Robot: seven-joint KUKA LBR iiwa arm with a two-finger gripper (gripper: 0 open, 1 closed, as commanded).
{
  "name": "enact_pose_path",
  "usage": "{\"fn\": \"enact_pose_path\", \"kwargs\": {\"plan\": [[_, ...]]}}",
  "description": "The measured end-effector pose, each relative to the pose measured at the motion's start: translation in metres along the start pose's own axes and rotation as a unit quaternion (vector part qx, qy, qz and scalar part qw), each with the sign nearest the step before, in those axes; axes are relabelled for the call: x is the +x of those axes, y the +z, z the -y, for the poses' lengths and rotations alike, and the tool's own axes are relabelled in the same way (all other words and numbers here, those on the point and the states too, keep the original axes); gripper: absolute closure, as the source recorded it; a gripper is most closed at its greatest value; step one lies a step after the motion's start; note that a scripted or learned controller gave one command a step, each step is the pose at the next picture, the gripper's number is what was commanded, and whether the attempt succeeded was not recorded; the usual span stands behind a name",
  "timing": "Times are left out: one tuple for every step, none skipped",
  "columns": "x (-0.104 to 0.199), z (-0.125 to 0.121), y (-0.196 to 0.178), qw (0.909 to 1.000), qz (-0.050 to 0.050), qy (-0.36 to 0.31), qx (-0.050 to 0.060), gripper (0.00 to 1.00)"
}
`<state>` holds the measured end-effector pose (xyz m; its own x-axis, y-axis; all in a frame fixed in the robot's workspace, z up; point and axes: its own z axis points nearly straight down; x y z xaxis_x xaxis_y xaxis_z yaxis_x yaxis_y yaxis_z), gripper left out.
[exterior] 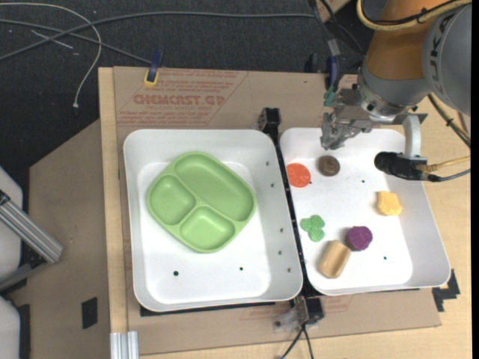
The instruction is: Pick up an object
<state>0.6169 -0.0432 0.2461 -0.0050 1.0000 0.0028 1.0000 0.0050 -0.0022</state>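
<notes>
Arm reaches in from right, jaws [331, 142] hang at top of right bin [419, 275], just above brown round piece [328, 166]; can't tell if spread or pressed together, nothing visibly between them. Same bin: orange disc [299, 175] left of brown piece, yellow piece [388, 203], green clover shape [313, 227], purple ball [360, 238], tan cylinder [334, 259]. Left bin [150, 283] holds green divided plate [200, 201]. Both bins on table [112, 163].

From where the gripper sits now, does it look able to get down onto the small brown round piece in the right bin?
Probably yes. The gripper hangs just above the small brown round piece, which lies apart from the orange disc, with bare white bin floor around it.
</notes>
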Motion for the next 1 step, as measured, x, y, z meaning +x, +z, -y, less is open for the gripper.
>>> {"fn": "enact_pose_path", "kwargs": {"plan": [[0.0454, 0.0182, 0.0065, 1.0, 0.0, 0.0, 0.001, 1.0]]}}
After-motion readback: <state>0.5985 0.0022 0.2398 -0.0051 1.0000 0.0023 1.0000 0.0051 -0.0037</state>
